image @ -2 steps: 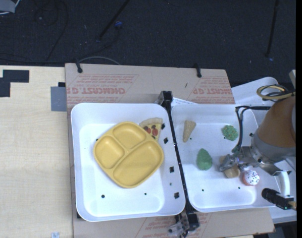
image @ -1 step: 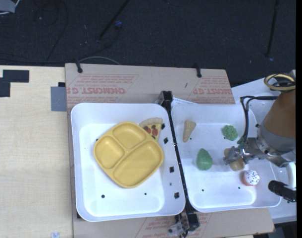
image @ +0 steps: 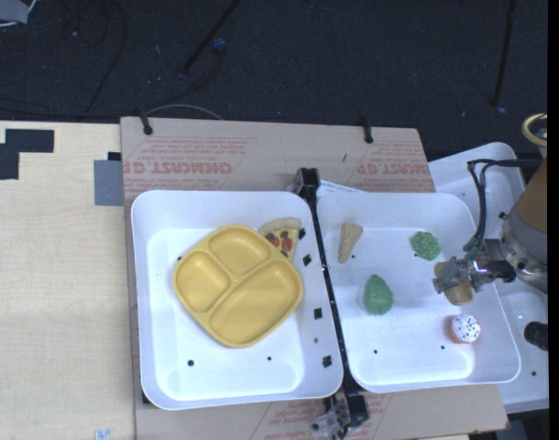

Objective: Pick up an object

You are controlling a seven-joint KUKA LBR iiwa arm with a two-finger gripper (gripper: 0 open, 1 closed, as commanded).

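Two white bins sit on cardboard; the right bin bears toys. The gripper pinches a tan object at its right side. Next comes a clean lift, grip firm.

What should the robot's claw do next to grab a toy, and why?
Probably lower a little where it is. The gripper hangs over the right bin, right above a small tan thing, so that looks like the closest toy to try. The cupcake sits a bit nearer the camera.
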